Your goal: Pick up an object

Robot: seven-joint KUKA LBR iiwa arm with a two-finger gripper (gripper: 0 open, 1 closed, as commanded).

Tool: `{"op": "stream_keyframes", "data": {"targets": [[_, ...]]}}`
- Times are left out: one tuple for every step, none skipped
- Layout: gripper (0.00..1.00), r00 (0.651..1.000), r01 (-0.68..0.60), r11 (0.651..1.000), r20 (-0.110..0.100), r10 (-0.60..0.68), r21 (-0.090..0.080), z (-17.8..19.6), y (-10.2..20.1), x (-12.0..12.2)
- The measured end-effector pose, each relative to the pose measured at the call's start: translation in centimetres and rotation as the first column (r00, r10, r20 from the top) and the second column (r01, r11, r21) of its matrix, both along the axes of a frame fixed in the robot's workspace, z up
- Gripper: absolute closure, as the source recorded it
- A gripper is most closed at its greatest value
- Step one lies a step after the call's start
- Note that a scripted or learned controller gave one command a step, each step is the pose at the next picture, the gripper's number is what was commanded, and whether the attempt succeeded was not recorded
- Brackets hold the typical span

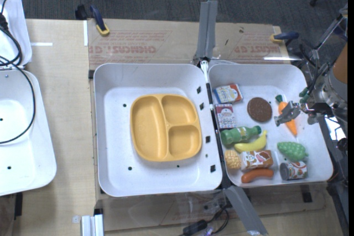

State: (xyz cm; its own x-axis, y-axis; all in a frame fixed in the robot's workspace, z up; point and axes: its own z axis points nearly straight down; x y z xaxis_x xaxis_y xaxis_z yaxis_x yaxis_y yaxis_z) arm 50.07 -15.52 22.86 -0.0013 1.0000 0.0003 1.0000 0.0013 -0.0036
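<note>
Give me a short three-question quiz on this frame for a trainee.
1. True or false: the yellow plate lies in the left bin.
2. Which lies nearest the pincer: A) sausage B) carrot C) tin can?
3. Fill in: the banana lies just below the green ____.

Key: 1 true; 2 B; 3 bottle.

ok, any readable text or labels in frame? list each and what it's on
"CHEMCAS" or similar, red print, upside down, on the cardboard sheet behind the bins; the rest is blurred.
Small cartons, can, snack box: printed labels, too small to read.
</note>
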Motion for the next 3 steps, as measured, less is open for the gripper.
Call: {"op": "stream_keyframes", "data": {"targets": [[0.00, 1.000, 0.010, 1.000, 0.002, -0.010, 0.000, -13.75, -2.07, 3.88], [1.00, 1.000, 0.014, 1.000, 0.002, -0.014, 0.000, -12.90, -2.15, 3.87], [0.00, 1.000, 0.013, 1.000, 0.002, -0.013, 0.000, -12.90, -2.14, 3.87]]}}
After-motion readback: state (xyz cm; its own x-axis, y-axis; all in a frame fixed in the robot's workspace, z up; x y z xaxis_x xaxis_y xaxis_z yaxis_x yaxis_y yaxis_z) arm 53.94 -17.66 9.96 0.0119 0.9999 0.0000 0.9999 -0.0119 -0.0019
